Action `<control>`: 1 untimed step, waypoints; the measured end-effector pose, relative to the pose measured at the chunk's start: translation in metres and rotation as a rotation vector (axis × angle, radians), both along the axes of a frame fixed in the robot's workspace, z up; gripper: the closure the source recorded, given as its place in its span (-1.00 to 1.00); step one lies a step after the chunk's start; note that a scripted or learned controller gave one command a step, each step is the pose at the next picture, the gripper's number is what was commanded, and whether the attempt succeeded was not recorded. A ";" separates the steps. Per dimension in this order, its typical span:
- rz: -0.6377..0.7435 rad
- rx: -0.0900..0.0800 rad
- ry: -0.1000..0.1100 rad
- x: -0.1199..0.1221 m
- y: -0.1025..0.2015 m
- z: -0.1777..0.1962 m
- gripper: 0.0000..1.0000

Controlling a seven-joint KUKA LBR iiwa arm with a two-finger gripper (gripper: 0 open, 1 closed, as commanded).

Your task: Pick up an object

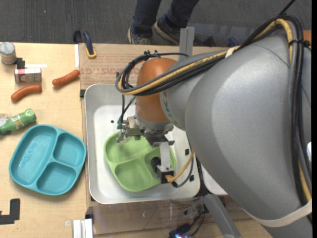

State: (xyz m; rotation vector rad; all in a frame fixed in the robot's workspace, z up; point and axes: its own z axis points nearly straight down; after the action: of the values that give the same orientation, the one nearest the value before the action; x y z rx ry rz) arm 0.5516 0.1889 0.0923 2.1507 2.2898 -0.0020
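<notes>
A green divided plate [130,165] lies in the left white bin [99,113], toward its front. My gripper [132,135] hangs straight down over the plate's far edge, under the orange wrist band. Its body and cables hide the fingertips, so I cannot make out how they stand or whether they touch the plate.
On the wooden bench left of the bin lie a teal divided plate [47,158], two sausages [65,78] [26,92], a green bottle [17,120], a small carton [27,75] and a tin [7,52]. The grey arm covers the right bin. A person's feet stand beyond the bench.
</notes>
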 end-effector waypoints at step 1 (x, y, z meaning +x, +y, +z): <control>-0.106 -0.002 0.002 -0.038 -0.009 0.137 -1.00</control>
State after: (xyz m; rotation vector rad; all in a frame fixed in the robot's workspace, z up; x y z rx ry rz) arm 0.5131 0.1801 0.2292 2.2692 2.1721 -0.0059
